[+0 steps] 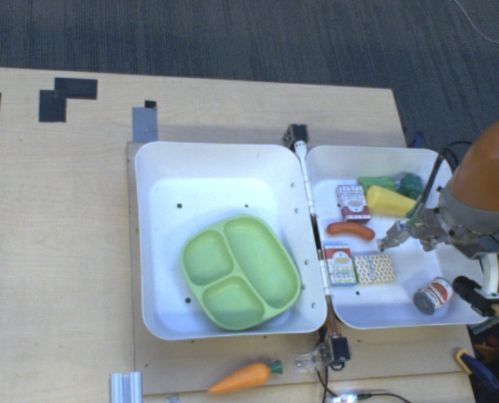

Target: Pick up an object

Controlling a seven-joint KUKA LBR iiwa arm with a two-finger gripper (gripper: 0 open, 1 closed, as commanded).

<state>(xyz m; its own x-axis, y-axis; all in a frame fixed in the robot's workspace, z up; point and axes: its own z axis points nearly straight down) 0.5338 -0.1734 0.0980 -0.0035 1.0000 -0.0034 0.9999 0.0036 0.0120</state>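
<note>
The right bin (401,316) holds several items: a small red-and-white carton (351,200), a yellow piece (390,200), a green piece (392,181), a red sausage (350,230), a second carton (340,265), a patterned box (374,269) and a small can (434,295). My gripper (395,238) hangs over the middle of this bin, just right of the sausage and above the patterned box. Nothing shows in its grasp. The arm with its orange band (485,175) comes in from the right.
In the left bin (161,225) lies a green divided plate (241,271). An orange carrot (245,378) rests on the bench in front of the bins. A metal divider (312,217) runs between the two bins.
</note>
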